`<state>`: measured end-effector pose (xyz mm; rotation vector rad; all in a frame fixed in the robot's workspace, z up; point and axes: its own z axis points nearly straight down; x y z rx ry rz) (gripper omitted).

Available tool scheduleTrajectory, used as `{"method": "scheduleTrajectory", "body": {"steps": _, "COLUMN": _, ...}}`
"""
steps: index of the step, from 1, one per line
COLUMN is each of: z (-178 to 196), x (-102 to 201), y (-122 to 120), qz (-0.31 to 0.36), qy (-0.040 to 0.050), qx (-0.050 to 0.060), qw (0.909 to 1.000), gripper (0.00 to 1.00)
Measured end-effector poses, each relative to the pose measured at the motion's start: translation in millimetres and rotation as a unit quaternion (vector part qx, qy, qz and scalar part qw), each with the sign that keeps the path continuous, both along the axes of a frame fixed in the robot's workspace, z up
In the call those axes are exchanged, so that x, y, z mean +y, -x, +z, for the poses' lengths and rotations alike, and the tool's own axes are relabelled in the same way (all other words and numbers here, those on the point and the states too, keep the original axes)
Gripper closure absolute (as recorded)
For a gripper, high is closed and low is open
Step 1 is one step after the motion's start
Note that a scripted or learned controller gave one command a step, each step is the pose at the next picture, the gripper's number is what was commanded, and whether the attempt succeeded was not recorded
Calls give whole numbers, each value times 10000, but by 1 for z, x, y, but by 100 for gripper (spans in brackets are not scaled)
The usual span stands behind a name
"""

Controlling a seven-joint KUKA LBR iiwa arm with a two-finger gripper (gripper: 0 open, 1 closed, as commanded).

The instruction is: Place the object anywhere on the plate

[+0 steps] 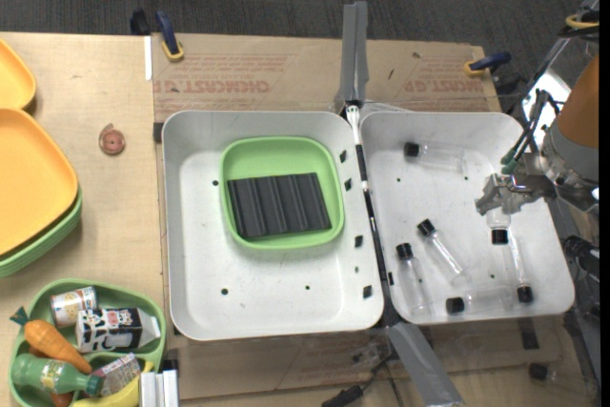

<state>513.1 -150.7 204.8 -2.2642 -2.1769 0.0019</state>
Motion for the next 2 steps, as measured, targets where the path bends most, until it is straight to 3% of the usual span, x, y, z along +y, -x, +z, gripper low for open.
{"method": "scheduleTrajectory", "body": {"steps": 1, "z": -29, "x": 8, "y": 28, "qz": 716, "qy": -5, "qx": 9, "qw": 9974, "gripper": 100}}
{"method": "scheduleTrajectory", "body": {"steps": 2, "z": 34, "x": 82, "y": 35, "qz": 1678, "qy": 2, "qx": -4, "qw": 9858, "gripper": 100}}
